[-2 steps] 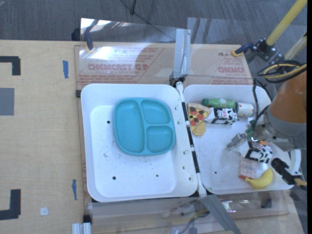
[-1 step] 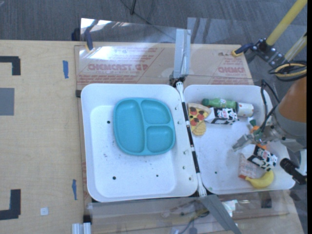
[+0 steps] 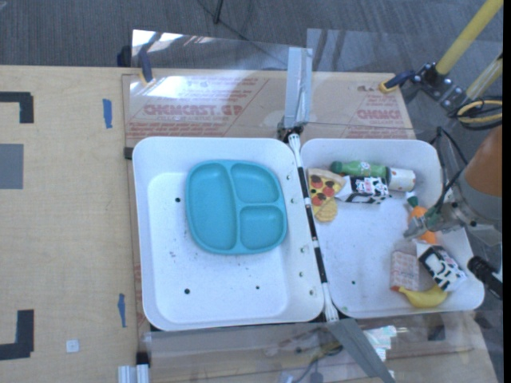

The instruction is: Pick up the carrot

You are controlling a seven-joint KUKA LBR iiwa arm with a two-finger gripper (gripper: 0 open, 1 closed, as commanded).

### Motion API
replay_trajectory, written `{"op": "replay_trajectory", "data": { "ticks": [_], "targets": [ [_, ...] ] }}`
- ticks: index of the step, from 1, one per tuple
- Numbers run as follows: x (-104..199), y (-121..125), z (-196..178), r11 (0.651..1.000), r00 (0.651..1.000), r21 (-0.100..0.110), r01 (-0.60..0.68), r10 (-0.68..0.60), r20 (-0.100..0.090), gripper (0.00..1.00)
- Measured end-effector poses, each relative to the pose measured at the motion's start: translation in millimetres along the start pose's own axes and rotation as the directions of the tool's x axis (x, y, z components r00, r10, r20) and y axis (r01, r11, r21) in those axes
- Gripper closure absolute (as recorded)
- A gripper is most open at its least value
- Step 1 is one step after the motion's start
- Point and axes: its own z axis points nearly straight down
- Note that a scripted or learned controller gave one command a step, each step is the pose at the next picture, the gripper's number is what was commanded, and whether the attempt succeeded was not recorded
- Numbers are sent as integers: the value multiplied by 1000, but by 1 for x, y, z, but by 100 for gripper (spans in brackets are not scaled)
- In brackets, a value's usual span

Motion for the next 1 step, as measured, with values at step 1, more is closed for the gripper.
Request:
{"op": "replay_trajectory", "data": {
  "ticks": [1],
  "targets": [
    [36, -36, -74, 999, 1000, 20, -27, 27, -2, 100]
  ]
}}
